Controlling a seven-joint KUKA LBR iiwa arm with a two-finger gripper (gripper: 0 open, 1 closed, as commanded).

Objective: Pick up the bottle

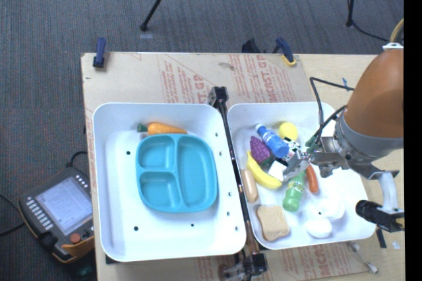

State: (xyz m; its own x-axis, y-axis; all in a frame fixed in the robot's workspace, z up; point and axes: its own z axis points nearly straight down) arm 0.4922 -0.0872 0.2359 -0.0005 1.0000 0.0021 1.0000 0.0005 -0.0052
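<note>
The grey arm with the orange band (377,98) enters from 3 o'clock and extends over the right-hand shallow white bin (349,228). The gripper (295,165) sits low near the centre of this bin, among the toy foods; whether it is released or clenched cannot be told.

The blue plastic bottle with a white cap (271,140) lies tilted at 11 o'clock from the gripper, just beside it, with the purple grape cluster (259,150) touching its 9 o'clock side and the yellow lemon (288,131) at its 2 o'clock side. The yellow banana (262,174) lies at 8 o'clock from the gripper. The green plastic bottle (294,194) lies at 6 o'clock from the gripper, beside the orange carrot (312,180). The slice of toast (272,222) rests near the bin's 6 o'clock edge.

The left-hand white bin (112,207) contains a blue divided plate (177,173).
</note>
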